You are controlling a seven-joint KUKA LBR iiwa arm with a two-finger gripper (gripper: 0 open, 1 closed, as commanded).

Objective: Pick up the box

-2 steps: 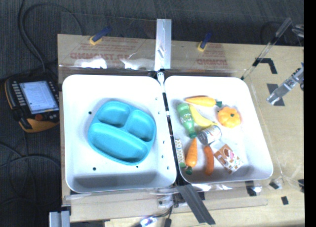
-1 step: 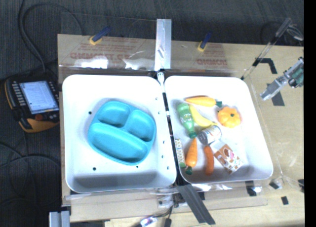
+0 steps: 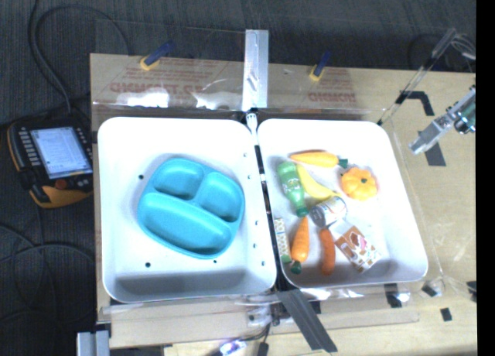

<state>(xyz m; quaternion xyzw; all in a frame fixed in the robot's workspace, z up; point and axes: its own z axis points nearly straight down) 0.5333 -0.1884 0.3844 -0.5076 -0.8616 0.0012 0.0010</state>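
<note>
Gripper (image 3: pixel 433 135): at 3 o'clock, outside the bins; its state cannot be told. Box (image 3: pixel 357 248): right bin (image 3: pixel 387 145), 5 o'clock corner, touching 1 carrot (image 3: pixel 328 252). Best approach: descend straight, clear of the can (image 3: pixel 331 210).

I see the bench (image 3: pixel 433 192), a pale wooden top, bearing two shallow white bins side by side. The left bin (image 3: pixel 124 261) touches the right bin (image 3: pixel 402 238) along their shared rims. Behind the left bin, a clear plastic sheet (image 3: pixel 178 87) lies on the bench, with a yellow-and-blue clamp (image 3: pixel 157 56) at its far edge.
</note>
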